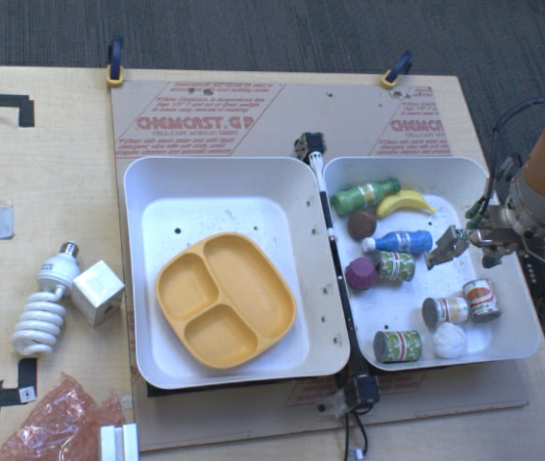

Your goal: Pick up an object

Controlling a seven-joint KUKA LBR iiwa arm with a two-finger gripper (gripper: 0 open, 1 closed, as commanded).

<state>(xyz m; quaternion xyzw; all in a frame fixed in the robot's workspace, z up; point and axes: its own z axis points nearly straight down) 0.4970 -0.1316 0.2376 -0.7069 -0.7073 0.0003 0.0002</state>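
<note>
Nine or so small items sat in the right bin, and the gripper hovered near its right edge, holding nothing; couldn't tell how its jaws stood. Approach step, I'd guess: next drop onto the blue bottle beside it.

A pale desk carries a brown board bearing two white bins, a spiral bulb, a white cube and what seems red netting.
</note>
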